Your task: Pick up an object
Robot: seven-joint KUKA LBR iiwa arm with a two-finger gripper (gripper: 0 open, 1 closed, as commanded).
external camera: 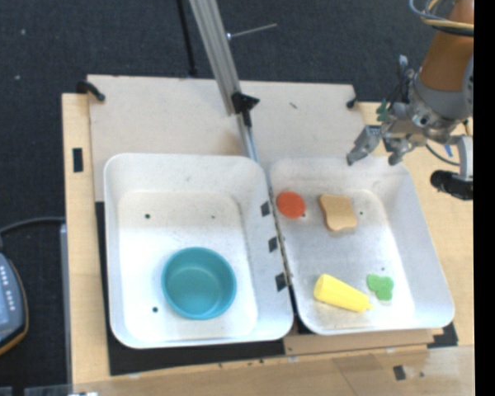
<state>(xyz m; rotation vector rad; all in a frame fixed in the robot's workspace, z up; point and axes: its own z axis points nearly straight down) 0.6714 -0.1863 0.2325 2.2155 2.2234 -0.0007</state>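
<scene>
The right bin holds an orange-red round piece, a tan bread-like slice, a yellow wedge and a small green piece. My gripper hangs above the bin's far right rim, open, with nothing between its fingers. It is up and to the right of the tan slice, well apart from it. The left bin holds a teal bowl.
A slanted metal post rises from the bench behind the seam between the bins. A beige board lies behind both bins. A handheld pendant sits off the bench at the left edge.
</scene>
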